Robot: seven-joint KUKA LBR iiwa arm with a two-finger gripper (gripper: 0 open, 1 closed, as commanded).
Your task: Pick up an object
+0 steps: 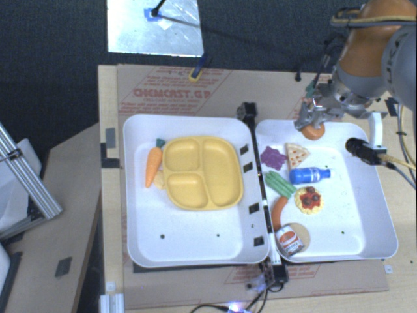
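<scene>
1. Nearest, a can (290, 240) and a sausage (279, 212) lie clear of the work.
2. Farther back, the gripper (313, 124) hangs directly over an orange object (314, 132) in the right bin (374, 220).
3. Finger state: I cannot tell; better confirm the object sits between them before lifting straight up.

Hand (311, 121) partly hides an orange object (315, 133).

both bins (195, 253) look like smooth, glossy white plastic. the yellow divided plate (199, 173) appears matt plastic. beneath lies brown cardboard (172, 91), printed, dull; the upper panel (154, 19) shiny metal.
</scene>
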